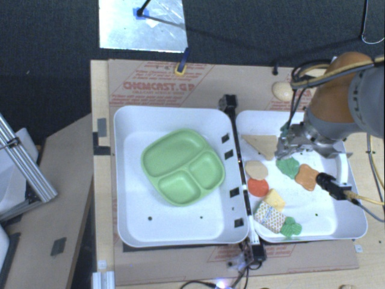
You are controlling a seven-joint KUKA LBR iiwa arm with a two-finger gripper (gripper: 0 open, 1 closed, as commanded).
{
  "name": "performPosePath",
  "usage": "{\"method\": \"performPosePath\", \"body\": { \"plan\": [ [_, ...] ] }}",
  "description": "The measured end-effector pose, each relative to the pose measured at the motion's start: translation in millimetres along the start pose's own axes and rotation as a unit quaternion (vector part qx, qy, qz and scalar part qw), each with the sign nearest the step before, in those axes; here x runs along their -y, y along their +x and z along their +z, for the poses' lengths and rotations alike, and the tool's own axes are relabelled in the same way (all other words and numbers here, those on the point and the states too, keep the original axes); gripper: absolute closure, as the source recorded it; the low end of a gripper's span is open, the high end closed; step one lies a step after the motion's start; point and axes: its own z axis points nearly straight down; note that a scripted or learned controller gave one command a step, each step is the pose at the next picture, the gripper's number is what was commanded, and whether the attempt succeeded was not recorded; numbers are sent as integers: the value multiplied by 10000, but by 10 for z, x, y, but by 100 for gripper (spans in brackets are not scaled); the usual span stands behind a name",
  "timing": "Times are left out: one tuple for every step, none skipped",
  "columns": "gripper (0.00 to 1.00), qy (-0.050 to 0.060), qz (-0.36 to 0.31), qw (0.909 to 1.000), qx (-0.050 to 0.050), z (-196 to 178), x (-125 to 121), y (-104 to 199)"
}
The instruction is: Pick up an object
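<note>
One thing sits closest under the gripper: a green leafy toy in the right bin, touching or just below the fingertips, with an orange-brown piece just beside it on its right. From this slant I cannot tell how the gripper is set, nor whether it has the green piece. Its long axis seems to run toward the lower right, so I judge a short drop would meet it.

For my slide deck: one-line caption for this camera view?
Gripper poised over a green toy in the right bin; green divided plate in left bin.
</note>
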Motion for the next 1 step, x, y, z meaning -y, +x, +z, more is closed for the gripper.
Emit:
{"method": "performPosePath", "body": {
  "plan": [
    [100,-10,-4,10000,2,-569,-99,-3]
  ]
}}
